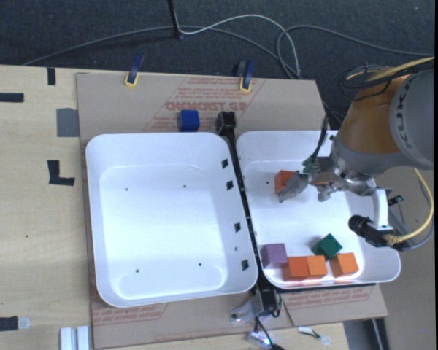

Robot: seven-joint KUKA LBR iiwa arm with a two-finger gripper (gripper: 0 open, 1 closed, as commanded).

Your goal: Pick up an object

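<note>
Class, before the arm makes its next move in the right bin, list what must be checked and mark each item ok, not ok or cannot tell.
1. Gripper over right bin: ok.
2. Target, orange block, beside the gripper: ok.
3. Block seen between the fingers: cannot tell.
4. Target apart from the purple block, green block and orange blocks at the near wall: ok.
5. Blue block inside a bin: not ok, it sits on the cardboard.

End effector [298,187] low in the right bin [365,277] — beside an orange block [283,179].
</note>
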